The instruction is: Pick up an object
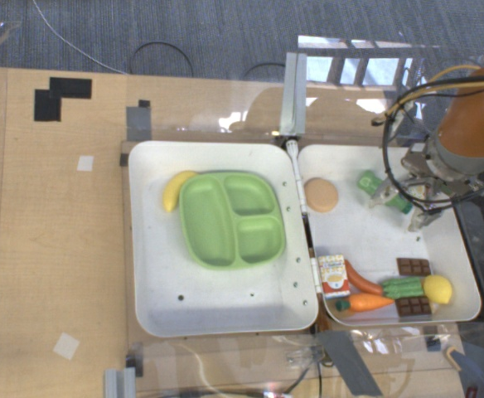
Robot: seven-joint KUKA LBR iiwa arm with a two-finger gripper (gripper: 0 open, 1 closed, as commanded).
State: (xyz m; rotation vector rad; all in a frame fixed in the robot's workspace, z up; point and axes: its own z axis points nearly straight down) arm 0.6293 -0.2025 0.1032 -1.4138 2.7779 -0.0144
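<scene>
A small green object [373, 184] lies near the right bin's [462, 247] far wall, just beside the gripper [409, 203], whose fingers' state cannot be told. A tan disc [321, 195] sits to its left; carrots [366, 293], chocolate bars [413, 267] and a lemon [438, 289] crowd the near corner. The left bin [155, 288] holds a green divided plate [230, 220] and a banana [174, 191].

arm [474, 123] reaching down, claw [401, 201] low.

A green divided plate [229, 219] with a banana [175, 189] at its upper-left edge lies in the left bin [155, 305], while the tool [401, 196] hangs over a green object [370, 182] in the right bin's [441, 239] upper part.
</scene>
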